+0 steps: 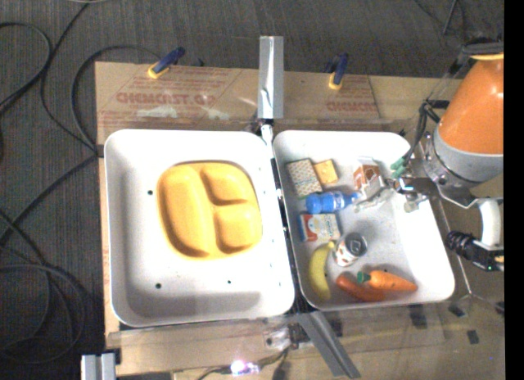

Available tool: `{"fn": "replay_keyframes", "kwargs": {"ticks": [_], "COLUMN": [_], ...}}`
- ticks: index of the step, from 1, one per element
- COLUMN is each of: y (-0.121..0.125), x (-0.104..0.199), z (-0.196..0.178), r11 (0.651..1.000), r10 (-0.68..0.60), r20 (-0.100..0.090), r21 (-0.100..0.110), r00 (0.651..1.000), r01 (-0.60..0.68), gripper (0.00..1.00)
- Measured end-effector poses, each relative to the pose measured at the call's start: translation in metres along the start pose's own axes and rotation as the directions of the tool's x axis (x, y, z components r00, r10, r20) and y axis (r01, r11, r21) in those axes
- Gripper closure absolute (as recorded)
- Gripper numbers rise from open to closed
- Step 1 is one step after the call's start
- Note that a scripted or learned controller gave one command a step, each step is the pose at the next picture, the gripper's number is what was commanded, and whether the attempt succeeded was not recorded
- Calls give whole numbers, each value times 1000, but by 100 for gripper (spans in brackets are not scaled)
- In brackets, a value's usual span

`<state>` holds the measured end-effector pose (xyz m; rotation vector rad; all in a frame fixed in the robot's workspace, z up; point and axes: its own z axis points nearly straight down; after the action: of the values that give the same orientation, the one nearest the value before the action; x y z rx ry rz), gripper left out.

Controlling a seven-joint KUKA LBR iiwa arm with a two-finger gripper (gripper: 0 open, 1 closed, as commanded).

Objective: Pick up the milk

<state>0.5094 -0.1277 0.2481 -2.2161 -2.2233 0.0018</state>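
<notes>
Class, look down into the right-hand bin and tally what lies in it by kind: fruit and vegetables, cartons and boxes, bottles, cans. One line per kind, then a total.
Fruit and vegetables: 2, banana, carrot
Cartons and boxes: 4, milk, checked box, yellow box, red-and-white carton
Bottles: 1, blue bottle
Cans: 1, can
Total: 8

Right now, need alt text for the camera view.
Overhead view of two white bins: the arm reaches from the right over the right bin, which holds a milk carton, blue bottle, banana and carrot. The left bin holds a yellow divided tray.
</notes>
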Motion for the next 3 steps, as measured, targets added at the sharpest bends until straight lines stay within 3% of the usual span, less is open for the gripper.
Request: {"fn": "replay_keyframes", "kwargs": {"ticks": [1, 2, 3], "y": [54, 97, 118], "x": [-48, -75, -79], "z": [60, 139, 122], "r11": [961, 950, 973], "r10": [276, 313, 230], "r20": [0, 2, 5], "r21": [1, 2, -1], "r00": [961, 950, 973], "r01": [-276, -313, -230], "gripper": [0, 0, 0]}}
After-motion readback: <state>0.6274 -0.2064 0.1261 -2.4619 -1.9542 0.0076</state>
